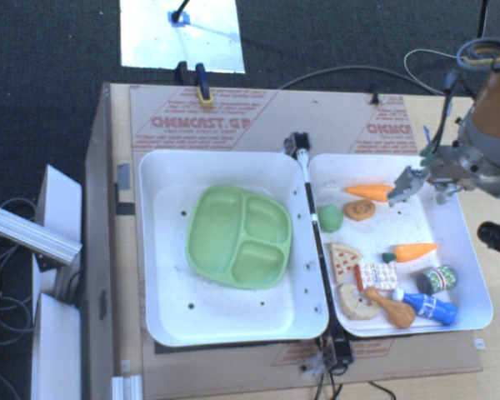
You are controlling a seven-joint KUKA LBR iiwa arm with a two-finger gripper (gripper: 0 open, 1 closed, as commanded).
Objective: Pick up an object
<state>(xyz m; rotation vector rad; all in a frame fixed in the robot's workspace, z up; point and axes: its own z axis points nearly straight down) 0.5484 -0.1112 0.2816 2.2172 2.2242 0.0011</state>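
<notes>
Two toy carrots are lying in the right bin [471,248]: the upper carrot [368,192] sitting just beside the gripper [406,187], the lower carrot [413,252] nearer the can [439,278]. Gripper opening: cannot tell. Crowding nearby are a green ball [330,217], pizza slice [344,262], drumstick [389,305] and blue bottle [430,307]. A green tray [239,237] is occupying the left bin [162,190].

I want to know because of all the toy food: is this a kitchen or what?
Probably a robot lab, not a kitchen. A grey robot arm reaches over two white bins on a bench. One holds a green plate; the other holds plastic food such as a carrot.
</notes>
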